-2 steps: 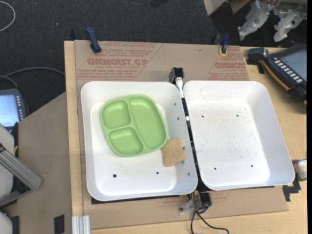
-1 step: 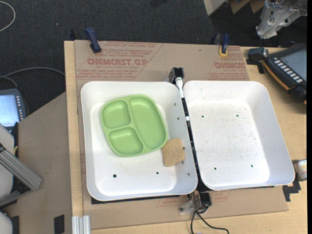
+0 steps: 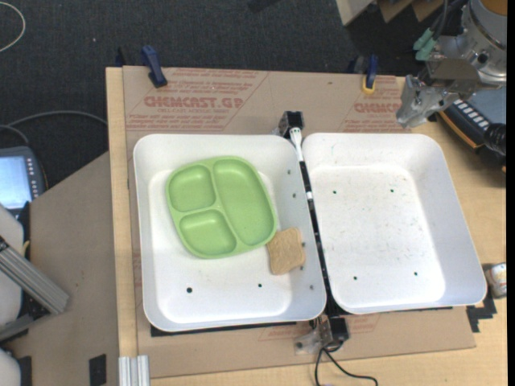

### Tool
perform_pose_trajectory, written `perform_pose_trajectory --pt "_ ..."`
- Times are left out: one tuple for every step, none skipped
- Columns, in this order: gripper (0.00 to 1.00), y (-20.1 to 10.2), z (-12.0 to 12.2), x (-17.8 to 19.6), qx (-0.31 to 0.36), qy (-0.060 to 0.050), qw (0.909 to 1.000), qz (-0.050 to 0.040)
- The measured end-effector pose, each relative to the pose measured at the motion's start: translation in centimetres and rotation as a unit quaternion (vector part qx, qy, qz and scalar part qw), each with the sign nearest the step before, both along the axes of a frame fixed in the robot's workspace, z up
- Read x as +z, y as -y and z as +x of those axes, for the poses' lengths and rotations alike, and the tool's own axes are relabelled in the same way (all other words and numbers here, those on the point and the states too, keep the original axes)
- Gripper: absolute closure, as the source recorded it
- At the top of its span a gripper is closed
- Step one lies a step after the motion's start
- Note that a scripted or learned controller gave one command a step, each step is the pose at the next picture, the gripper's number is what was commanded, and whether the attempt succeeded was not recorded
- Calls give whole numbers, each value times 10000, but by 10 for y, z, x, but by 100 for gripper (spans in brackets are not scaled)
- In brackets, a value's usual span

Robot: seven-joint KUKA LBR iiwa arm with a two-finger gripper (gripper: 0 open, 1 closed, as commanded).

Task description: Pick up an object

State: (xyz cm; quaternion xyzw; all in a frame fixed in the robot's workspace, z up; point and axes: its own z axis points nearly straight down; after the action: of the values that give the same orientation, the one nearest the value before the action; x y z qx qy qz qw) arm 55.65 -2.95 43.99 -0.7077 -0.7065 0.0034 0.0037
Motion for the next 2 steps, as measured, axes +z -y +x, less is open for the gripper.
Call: perform_pose_trajectory --pt "100 -48 -81 -22 30 11 10000 7" --pt "100 -83 -77 -52 28 21 10000 0"
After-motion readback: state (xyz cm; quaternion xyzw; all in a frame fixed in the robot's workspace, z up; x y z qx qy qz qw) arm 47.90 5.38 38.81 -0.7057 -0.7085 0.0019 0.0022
